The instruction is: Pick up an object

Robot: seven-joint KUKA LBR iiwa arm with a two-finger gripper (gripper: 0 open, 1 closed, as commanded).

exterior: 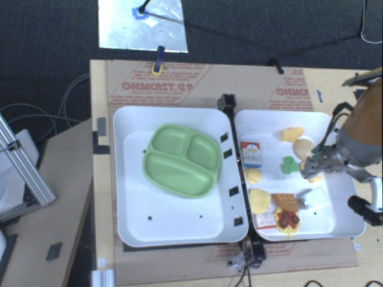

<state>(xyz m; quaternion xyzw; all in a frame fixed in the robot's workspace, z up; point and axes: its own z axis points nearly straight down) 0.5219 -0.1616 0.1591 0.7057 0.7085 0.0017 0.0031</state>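
White right bin point(344, 220), hand point(311, 171) low inside

Green plate point(181, 160) matt plastic; white bins point(133, 220) smooth plastic

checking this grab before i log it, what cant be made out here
- Claw, camera view: too small and blurred over the right bin to tell whether it is open or shut, or holding anything.
- Green toy and cream item: partly covered by the claw and wrist, so contact cannot be judged.
- Arm: cut off by the right edge.
- Small carton: print too small to read.
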